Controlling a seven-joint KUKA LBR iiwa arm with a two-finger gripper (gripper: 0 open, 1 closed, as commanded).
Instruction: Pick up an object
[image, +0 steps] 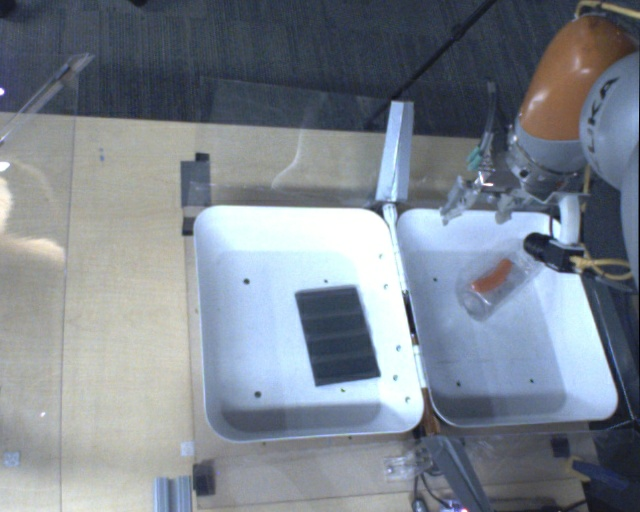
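**A:** Risk check before you let it run. The likely target is the clear bottle (493, 284) with something orange-red inside, lying on its side in the right bin (520, 390). It's a cylinder on a smooth floor, so I'd expect it to roll or skid if one finger touches first. Clear plastic may also be hard to localise, so the descent could land off-centre.

**B:** Where's the gripper?

**A:** The gripper (480, 200) sits over the far rim of the right bin, toward its back-left corner. The bottle is nearer the camera and to the right of it, near but apart, no contact. Nothing is between the fingers. Can't tell from this angle whether they're spread or closed.

**B:** Other hazards?

**A:** The bottle lies close to the bin's right wall, and a black fitting (550, 250) on the arm hangs just beside its upper end. Watch for a nudge there. The left bin (230, 300) holds a dark ribbed flat block (337, 335), well apart.
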